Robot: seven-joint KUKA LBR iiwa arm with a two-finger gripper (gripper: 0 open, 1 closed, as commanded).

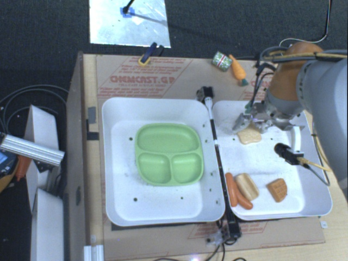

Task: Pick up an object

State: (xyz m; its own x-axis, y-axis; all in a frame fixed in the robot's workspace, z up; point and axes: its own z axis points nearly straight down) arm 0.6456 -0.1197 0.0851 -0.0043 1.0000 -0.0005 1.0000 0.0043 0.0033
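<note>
Camera view. The desk (163, 72) is covered with printed cardboard and carries two shallow white bins side by side.

The left bin (117, 145) holds one green divided plate (169, 154) with three compartments. It lies flat near the bin's centre.

The right bin (261, 162) holds three food items:
- A pale bread slice (250, 137) lies flat in the bin's far half.
- A hot dog (242, 190), with red-orange sausages beside a tan bun, lies at the near edge, close to the divider between the bins.
- A brown waffle piece (277, 190) lies near the hot dog on its right, apart from it.

The grey arm (321, 86) enters from the right. The end effector (251, 123) is low over the far half of the right bin, directly above and just beside the far edge of the bread slice. Whether it is spread or pressed together cannot be told at this resolution, and no item is seen gripped in it.

Behind the bins, a small green can (222, 60) and a toy carrot (238, 68) lie on the cardboard, just beside each other.
</note>
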